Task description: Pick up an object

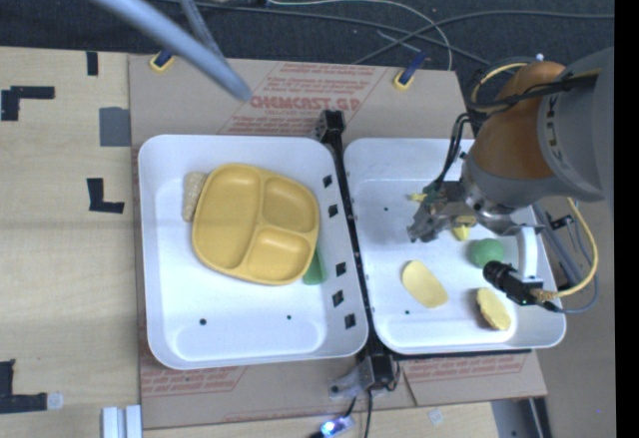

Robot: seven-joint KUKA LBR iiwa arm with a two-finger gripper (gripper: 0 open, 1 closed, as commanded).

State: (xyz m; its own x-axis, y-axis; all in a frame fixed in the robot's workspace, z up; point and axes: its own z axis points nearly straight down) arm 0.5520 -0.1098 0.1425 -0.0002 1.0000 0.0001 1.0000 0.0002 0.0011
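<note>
Objects to grab are all over the right bin (394,162), so here's the layout. Closest to the gripper (427,222) is a small yellow piece (461,230) peeking out just to its right, tucked against the wrist hardware. Beside that, a bit further right, sits a green lump (486,251). Nearer the front wall of the same bin lies a flat yellow oval (424,284), and off toward the front right corner is a yellow crinkly chunk (493,309), well apart from the oval.

The arm (534,142) comes in from the right, orange band showing above the wrist, and the gripper hangs low over the middle of the right bin. Honestly can't tell from this angle whether it's spread or pinched, it's just a dark cluster.

Left bin (160,226) has a yellow divided tray (255,223) taking up most of the middle. A tan spongy-looking thing (192,195) pokes out from under its left edge, and a bit of something green (315,268) shows at its right front edge, near the divider between the two bins.
</note>
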